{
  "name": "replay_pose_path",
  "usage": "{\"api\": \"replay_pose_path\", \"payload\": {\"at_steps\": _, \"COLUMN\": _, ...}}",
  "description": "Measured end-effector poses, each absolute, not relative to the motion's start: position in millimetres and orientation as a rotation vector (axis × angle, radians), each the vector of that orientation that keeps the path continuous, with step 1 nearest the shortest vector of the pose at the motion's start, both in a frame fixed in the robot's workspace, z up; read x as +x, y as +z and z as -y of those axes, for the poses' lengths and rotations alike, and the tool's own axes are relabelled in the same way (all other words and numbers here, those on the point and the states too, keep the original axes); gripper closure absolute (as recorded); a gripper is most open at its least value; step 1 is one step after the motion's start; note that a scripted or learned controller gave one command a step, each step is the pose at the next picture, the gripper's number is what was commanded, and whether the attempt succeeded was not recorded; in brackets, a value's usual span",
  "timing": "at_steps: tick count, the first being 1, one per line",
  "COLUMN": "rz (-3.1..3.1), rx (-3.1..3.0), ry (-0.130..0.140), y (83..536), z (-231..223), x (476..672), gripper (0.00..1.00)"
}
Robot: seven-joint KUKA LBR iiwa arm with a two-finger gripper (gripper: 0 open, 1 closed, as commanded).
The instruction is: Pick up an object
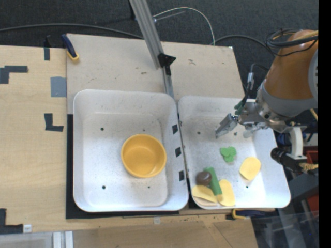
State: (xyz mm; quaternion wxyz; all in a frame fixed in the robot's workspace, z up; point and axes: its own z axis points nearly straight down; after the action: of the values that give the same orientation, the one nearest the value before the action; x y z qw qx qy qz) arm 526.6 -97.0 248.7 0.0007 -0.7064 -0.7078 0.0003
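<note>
Near edge of right bin [274,198]: yellow pieces [220,192], brown lump [203,177], green stick [212,180], bunched and touching. Further in: green blob [227,153], isolated, likely light and soft; best pinched across its middle. Beyond: pincer [237,126] splayed, nothing between its fingers.

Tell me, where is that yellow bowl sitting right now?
The yellow bowl sits in the left white bin, toward its near right part, apart from the small items in the right bin.

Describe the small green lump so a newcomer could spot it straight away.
Look in the right bin, near its middle, just below the hand. The small green lump lies alone there, apart from the yellow piece to its right; it is bumpy, unlike the green stick lower down.
</note>
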Motion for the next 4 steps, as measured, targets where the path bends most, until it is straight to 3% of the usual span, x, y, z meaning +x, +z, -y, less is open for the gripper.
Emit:
{"api": "replay_pose_path", "payload": {"at_steps": 1, "rz": 2.222, "rx": -2.219, "ry": 0.002, "y": 248.7, "z": 97.3, "x": 526.6, "gripper": 0.0}}
{"api": "replay_pose_path", "payload": {"at_steps": 4, "rz": 2.223, "rx": -2.221, "ry": 0.001, "y": 88.9, "z": 101.0, "x": 527.0, "gripper": 0.0}}
